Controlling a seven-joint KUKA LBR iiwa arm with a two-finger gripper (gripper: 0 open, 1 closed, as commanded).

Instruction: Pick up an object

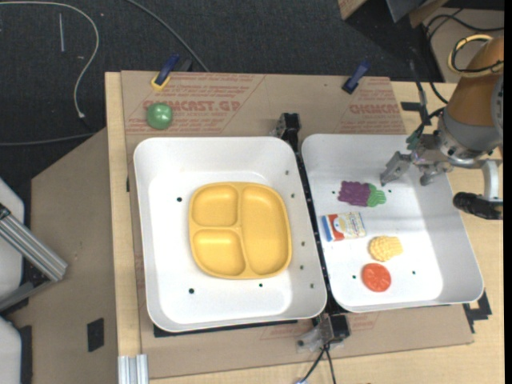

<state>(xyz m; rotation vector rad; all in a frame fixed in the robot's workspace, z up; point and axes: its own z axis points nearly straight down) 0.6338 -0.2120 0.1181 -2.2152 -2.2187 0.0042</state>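
Note:
The right bin (448, 238) holds a purple toy grape bunch (357, 192) with a green tip, a small white carton with red and blue print (344, 226), a yellow corn piece (385, 248) and a red tomato (377, 278). My gripper (410, 172) hangs over the bin's far part, to the right of the grapes and a little beyond them. It is open, its two fingers spread apart with nothing between them.
A yellow three-compartment plate (240, 229) lies in the left bin (160, 174). A green ball (159, 116) sits on the cardboard beyond that bin. Blue clamps (355, 77) pin the cardboard's far edge. The arm's orange band (476, 94) rises at the right.

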